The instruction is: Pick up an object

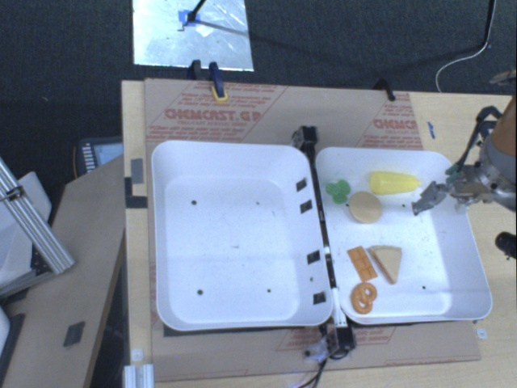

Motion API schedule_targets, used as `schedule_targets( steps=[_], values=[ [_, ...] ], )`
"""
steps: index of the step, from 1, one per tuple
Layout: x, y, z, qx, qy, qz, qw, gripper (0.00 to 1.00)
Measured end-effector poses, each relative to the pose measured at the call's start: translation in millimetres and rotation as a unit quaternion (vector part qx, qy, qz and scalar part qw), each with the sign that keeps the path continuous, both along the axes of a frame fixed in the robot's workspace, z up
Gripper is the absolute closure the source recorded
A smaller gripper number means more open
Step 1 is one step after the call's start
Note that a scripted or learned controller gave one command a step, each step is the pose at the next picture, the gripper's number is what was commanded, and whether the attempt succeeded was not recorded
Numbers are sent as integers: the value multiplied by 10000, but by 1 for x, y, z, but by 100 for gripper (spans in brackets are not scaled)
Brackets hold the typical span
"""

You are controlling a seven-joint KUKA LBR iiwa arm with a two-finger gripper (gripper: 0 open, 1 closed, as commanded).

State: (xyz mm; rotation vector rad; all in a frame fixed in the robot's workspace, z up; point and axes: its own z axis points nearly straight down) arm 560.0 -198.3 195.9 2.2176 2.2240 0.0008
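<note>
The right bin (464, 293) holds several small items. A green piece (338, 190) lies near its back left, a yellow oblong piece (393, 183) just right of it, and a tan round disc (365, 208) in front of them. Nearer the front lie an orange rectangular cracker (362, 263), a tan wedge (388, 263) and an orange pretzel (363, 297). My gripper (428, 198) reaches in over the bin's right side. It sits right of the yellow piece and the disc, with nothing visibly held.
The left bin (174, 241) stands beside the right one, with a black clip strip (315, 208) along the shared wall. Both rest on a cardboard sheet (218, 111). A cable (472, 51) hangs at the back right.
</note>
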Motion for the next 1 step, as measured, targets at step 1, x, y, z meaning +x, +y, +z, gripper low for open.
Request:
schedule_targets(
  steps=[1],
  values=[
    [1, 0, 11, -5, -17, 16, 10000, 100]
  ],
)
